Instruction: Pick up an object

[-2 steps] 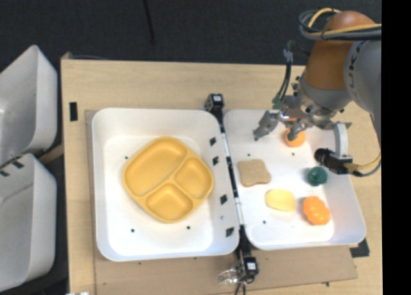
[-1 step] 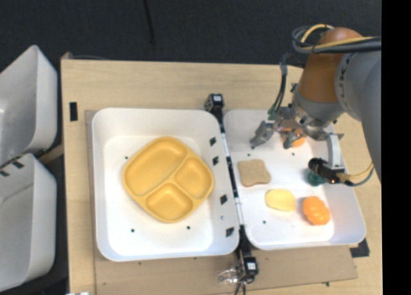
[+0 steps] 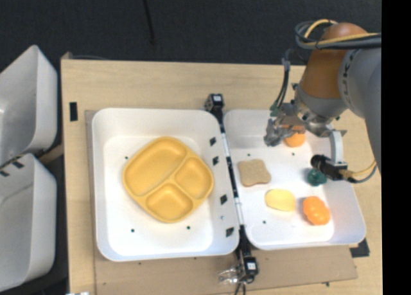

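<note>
My gripper is low over the back of the right bin, with the grey arm and its orange band above it. A small orange object lies right against the gripper's right side, partly hidden by it. Nearer the front lie a tan slice of toast, a pale yellow piece and an orange piece. A small dark green object sits at the right, beside a black part of the arm's fittings.
The left bin holds a yellow divided plate. A row of black clips runs along the seam between the bins. White chairs stand off the bench's left side.
</note>
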`<state>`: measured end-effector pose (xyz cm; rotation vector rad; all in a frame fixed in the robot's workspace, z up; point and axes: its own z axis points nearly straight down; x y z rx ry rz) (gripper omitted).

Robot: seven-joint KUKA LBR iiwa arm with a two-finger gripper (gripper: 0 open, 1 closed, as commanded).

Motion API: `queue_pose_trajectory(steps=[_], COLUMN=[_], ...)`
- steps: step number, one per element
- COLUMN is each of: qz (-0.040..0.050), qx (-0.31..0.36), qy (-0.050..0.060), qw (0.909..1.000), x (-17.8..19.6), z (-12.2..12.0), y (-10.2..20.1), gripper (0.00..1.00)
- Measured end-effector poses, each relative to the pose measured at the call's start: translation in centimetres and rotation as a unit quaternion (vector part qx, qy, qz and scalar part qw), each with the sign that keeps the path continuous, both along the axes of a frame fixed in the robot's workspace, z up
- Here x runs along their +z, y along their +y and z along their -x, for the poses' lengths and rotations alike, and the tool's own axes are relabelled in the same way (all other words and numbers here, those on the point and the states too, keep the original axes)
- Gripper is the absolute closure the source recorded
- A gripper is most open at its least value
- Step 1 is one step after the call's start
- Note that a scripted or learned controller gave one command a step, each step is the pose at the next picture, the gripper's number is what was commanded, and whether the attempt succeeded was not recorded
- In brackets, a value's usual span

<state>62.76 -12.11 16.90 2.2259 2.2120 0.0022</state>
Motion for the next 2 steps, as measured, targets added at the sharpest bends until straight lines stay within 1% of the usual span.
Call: queue_pose_trajectory(steps=[1, 2], qz=[-0.0003, 0.0], qx=[0.001, 0.005], qy=[-0.001, -0.003], qw=[1.0, 1.0], x=[4.6, 11.0], z=[0.1, 0.3], y=[-0.8, -0.4], gripper=[1.0, 1.0])
